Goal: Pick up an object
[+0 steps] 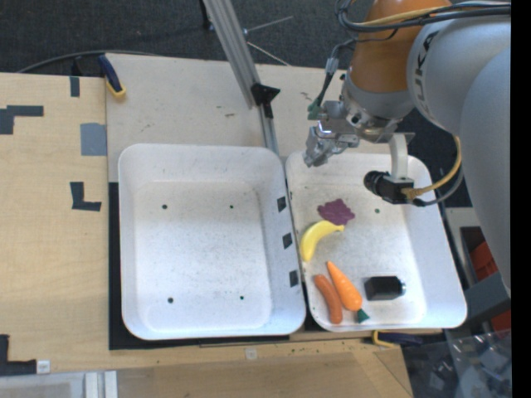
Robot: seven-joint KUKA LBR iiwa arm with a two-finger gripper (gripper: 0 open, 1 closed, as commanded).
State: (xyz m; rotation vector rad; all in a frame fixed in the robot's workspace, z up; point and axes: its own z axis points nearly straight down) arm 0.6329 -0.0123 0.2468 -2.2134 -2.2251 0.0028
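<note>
The grey arm's claw (317, 154) hangs over the 12 o'clock rim of the right shallow white bin (431, 251); whether it is spread cannot be told. Below it lie a purple soft piece (336, 212), yellow plastic banana (318, 236), two orange carrots (336, 289) and a black block (384, 288).
</note>
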